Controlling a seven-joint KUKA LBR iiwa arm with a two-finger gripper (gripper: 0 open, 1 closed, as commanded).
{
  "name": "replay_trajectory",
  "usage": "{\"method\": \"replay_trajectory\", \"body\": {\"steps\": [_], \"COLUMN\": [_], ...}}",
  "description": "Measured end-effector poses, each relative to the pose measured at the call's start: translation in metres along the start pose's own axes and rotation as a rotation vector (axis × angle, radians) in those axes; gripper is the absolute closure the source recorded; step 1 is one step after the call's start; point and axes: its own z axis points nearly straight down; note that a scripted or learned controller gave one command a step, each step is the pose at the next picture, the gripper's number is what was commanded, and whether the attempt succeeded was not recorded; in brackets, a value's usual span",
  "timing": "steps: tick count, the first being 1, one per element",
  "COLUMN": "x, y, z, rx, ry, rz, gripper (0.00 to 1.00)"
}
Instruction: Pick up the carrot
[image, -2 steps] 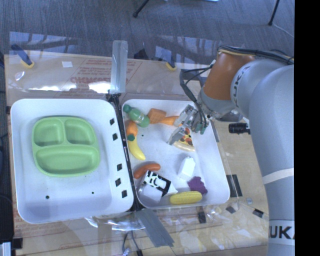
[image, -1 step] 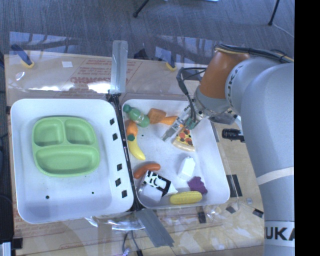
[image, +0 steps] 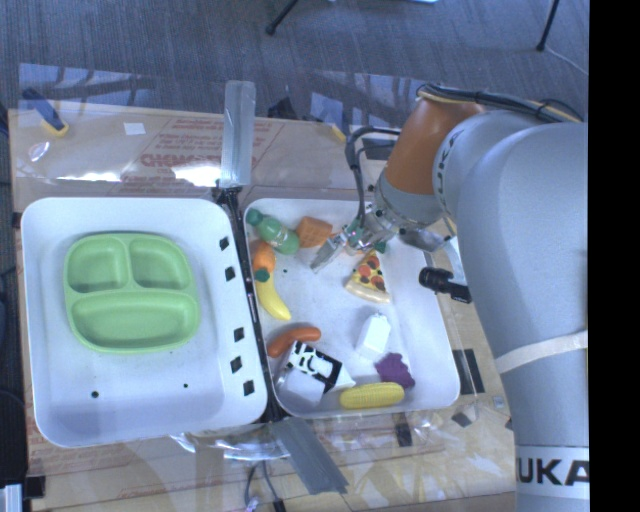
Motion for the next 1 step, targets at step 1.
{"method": "replay_trajectory", "body": {"steps": [1], "x": [0.0789], "y": [-0.0227], "z": [0.0068], "rx": [-0.017], "ry": [-0.020], "rz": [-0.122], "gripper": [0.00]}}
